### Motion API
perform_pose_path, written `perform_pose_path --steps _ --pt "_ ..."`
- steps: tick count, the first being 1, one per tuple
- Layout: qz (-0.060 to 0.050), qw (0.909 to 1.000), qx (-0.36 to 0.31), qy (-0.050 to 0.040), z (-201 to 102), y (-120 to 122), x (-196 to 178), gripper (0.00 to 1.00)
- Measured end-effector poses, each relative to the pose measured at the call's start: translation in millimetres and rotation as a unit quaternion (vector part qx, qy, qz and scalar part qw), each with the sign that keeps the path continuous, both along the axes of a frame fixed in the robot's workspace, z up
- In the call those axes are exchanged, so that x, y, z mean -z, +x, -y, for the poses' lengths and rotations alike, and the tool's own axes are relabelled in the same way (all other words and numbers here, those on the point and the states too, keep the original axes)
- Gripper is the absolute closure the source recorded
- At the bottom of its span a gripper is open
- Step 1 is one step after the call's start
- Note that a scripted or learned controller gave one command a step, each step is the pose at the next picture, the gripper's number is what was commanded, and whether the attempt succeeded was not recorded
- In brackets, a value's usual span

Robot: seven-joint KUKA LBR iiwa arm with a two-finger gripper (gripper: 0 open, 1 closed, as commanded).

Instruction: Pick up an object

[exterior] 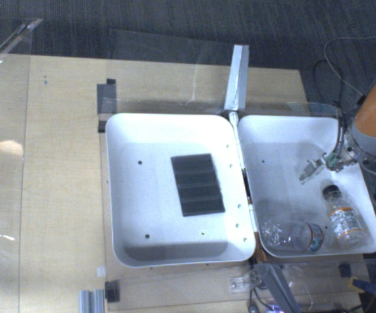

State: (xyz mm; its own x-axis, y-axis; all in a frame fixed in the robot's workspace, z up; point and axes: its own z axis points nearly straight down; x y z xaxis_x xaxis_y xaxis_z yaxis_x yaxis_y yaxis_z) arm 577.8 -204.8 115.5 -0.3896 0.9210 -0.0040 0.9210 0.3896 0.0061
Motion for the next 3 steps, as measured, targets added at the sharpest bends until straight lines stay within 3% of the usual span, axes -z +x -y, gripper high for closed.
perform_pose_path --steps 1,2,3 --pt "0.001 0.9992 -0.040 -0.0007 0.5 -27.4 -78.9 0.00" --pt "0.004 0.9977 -0.067 -0.0021 1.2 -31.6 25.7 0.00" --pt "0.000 0.9991 -0.042 -0.0003 -0.1 -7.8 -3.2 0.00"
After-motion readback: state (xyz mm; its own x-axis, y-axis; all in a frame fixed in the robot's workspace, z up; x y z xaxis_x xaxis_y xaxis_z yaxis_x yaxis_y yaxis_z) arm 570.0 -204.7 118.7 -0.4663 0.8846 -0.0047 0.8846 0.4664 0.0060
